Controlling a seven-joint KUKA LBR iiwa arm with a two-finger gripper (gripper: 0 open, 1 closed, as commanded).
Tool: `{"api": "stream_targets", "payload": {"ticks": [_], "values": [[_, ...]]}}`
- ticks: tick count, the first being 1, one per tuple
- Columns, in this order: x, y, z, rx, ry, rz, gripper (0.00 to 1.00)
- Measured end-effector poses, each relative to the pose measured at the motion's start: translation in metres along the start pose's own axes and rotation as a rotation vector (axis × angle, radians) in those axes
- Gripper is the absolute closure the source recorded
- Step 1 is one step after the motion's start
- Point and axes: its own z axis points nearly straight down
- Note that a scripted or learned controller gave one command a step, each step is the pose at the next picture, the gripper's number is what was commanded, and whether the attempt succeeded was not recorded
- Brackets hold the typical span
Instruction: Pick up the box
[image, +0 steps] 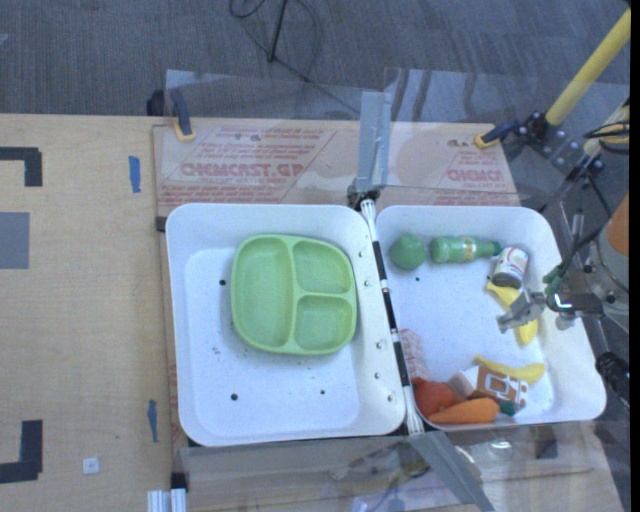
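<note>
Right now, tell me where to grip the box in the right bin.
Take the box from above, fingers across its short sides. It lies flat near the front wall, with the banana touching it behind and the carrot in front, so side approaches look blocked.

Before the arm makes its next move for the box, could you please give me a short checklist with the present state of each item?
1. Box in view, near front of right bin: ok.
2. Gripper over the box: not ok, it sits above a yellow piece further back.
3. Box free of neighbours: not ok, banana and carrot crowd it.
4. Box between the fingers: not ok.
5. Finger opening: cannot tell.
</note>
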Motion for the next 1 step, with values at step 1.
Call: {"api": "stream_targets", "payload": {"ticks": [1], "values": [[0.0286,-0.0031,0.1324,-0.008,-0.002,-0.137,0.00]]}}
